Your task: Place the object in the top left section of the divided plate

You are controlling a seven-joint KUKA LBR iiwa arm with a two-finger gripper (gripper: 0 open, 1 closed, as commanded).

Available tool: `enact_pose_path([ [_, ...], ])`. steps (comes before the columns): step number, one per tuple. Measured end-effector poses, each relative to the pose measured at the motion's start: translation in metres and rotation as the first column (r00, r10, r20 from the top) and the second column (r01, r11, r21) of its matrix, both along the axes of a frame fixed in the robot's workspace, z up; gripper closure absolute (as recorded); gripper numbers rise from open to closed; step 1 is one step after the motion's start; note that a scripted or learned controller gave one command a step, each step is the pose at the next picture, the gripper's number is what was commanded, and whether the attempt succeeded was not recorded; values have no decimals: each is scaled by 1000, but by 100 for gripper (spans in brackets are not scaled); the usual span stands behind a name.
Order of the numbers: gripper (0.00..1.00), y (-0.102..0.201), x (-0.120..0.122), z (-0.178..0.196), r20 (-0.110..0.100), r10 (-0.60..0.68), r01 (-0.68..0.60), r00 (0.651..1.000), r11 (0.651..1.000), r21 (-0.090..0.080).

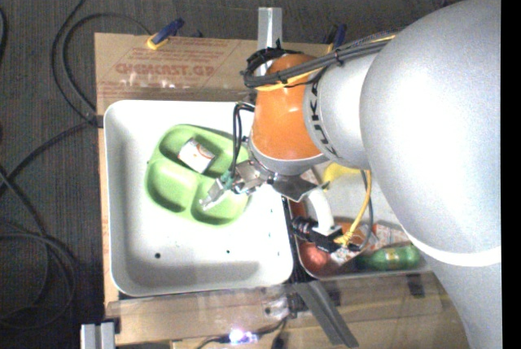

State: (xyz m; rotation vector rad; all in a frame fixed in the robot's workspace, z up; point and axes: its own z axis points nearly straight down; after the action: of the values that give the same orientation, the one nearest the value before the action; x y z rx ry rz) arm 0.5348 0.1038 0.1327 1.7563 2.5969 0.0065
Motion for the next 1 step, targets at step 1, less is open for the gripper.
enact_pose_path([
  [1, 0, 2, -52, 26, -11, -3, 2, 1000, 1000, -2],
])
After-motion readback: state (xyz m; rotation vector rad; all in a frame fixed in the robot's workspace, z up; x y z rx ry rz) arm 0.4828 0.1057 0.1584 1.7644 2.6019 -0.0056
